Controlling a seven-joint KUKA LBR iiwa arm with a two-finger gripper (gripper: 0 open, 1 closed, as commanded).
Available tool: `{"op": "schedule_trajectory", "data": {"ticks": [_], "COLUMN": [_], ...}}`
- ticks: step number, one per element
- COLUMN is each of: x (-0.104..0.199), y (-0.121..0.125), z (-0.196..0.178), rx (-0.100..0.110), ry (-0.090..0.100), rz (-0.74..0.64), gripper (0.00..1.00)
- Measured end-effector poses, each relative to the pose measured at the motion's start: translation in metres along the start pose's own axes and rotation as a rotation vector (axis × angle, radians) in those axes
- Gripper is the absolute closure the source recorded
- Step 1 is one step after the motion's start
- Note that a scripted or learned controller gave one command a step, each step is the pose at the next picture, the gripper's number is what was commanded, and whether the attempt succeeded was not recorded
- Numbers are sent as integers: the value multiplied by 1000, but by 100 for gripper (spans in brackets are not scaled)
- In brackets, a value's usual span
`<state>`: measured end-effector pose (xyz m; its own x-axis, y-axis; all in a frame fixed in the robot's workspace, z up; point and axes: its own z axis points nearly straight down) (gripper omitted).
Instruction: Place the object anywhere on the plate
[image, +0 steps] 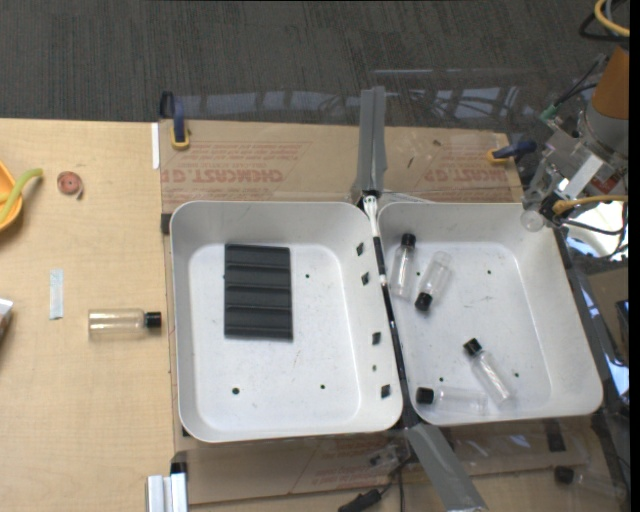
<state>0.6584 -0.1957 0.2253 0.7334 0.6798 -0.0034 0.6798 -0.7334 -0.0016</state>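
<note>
Both bins (200, 400) are showing smooth, glossy white plastic, the ridged plate (258, 292) is looking matt black, and the vials (485, 365) are appearing clear like glass or plastic with black caps.

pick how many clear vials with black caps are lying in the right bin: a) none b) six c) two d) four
d, four clear vials lie in the right bin: one near the top left, one just beside it, one lower right, and one along the bottom edge. A fifth vial lies outside both bins, on the bench to the left.
</note>
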Motion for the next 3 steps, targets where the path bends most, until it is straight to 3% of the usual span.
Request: {"op": "schedule_trajectory", "data": {"ticks": [1, 2, 3], "x": [-31, -39, -19], "y": [-118, -48, -152], "z": [28, -45, 136], "rx": [4, 1, 3], "ry": [-2, 0, -1], "rz": [403, 544, 550], "gripper": [100, 100, 100]}}
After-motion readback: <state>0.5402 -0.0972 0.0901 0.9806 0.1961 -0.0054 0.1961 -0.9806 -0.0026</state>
